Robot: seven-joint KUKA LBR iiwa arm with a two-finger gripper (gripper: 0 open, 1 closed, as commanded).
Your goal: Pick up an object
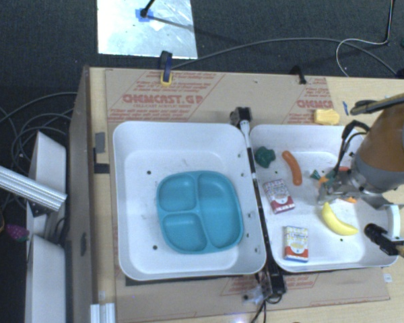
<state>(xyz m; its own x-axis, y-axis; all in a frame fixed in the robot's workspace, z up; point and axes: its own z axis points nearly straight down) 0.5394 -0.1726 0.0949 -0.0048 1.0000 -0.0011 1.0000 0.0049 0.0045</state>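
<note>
Pincer (333, 190) sits low in the right bin (310, 264), hemmed in. Banana (338, 219) just below it, small green-orange bits (316, 175) just left, hot dog (293, 168) further left. Two small cartons (279, 196) (296, 242) block lower-left. Bare floor up-left, beside the green toy (264, 157). Left bin: blue divided plate (198, 210) covers the middle, margins free.

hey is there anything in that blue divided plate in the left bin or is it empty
Empty. The light blue divided plastic plate lies flat in the left white bin, and all of its compartments show bare blue bottoms.
</note>
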